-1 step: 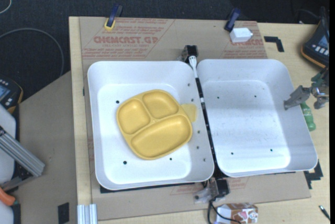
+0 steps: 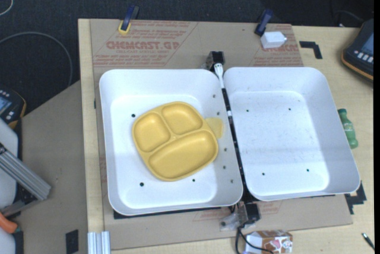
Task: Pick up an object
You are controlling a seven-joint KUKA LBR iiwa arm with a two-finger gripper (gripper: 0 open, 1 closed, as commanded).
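Pincer state: I can't tell from this feed whether it's released, clenched or grasping anything, so I've got nothing to place things against and I'm going by the bins instead. Yellow divided plate [image 2: 174,140] lies flat on the floor of the left bin [image 2: 110,128], roughly mid-bin, slightly toward the divide. It has three compartments, two small ones on the far side and one long one on the near side, and the whole thing is rotated a bit off square. A small yellow piece [image 2: 214,126] sits touching the plate's right edge; can't tell whether it's part of the plate. Right bin [image 2: 285,128] sits just beside the left one, with a black strip [image 2: 228,113] running along the seam between them. Both bins rest on a brown printed board [image 2: 148,42] on the worktop. Green object [image 2: 348,128] lies just outside the right bin's right rim.
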